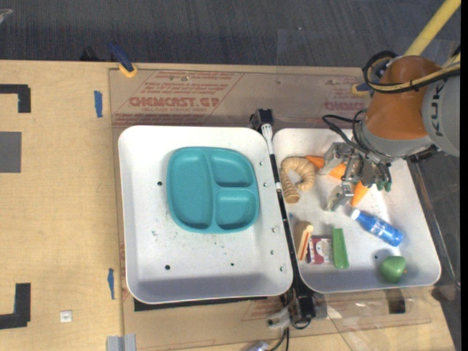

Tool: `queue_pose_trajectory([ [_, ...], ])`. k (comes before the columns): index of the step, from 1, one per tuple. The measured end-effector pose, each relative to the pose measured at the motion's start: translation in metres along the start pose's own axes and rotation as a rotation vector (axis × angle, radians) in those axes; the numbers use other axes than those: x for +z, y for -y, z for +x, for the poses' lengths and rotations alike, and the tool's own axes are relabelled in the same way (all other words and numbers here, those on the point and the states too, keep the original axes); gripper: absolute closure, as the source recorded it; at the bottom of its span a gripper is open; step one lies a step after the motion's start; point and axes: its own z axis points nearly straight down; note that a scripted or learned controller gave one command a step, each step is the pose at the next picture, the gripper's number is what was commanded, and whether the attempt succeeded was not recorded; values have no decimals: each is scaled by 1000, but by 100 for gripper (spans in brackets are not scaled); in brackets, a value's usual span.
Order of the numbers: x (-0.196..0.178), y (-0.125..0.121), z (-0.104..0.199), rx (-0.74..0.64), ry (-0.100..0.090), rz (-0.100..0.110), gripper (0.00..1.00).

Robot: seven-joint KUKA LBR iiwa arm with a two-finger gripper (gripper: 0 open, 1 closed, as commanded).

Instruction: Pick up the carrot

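Carrot, orange tapered plastic (pixel 360 191), lay in right white bin (pixel 428 218), long axis roughly upright in frame, directly beneath two-finger metal gripper (pixel 349 185); finger state could not be determined.

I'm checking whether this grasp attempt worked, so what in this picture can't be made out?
- Two-finger gripper: camera view; wrist and cables blur its fingers, so open or shut is unclear.
- Orange carrot: small orange bits beside the gripper; whether it is gripped is unclear.
- Small red-and-white packet: print too small to read.
- Grey arm: cut off by the right edge.
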Motion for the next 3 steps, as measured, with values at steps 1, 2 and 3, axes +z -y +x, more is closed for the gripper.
queue_pose_trajectory([
  [1, -14, -1, -4, -2, 13, 1, 100],
  [2, -27, -2, -7, -4, 24, 2, 100],
  [3, -102, -99, -2, 31, 2, -6, 100],
])
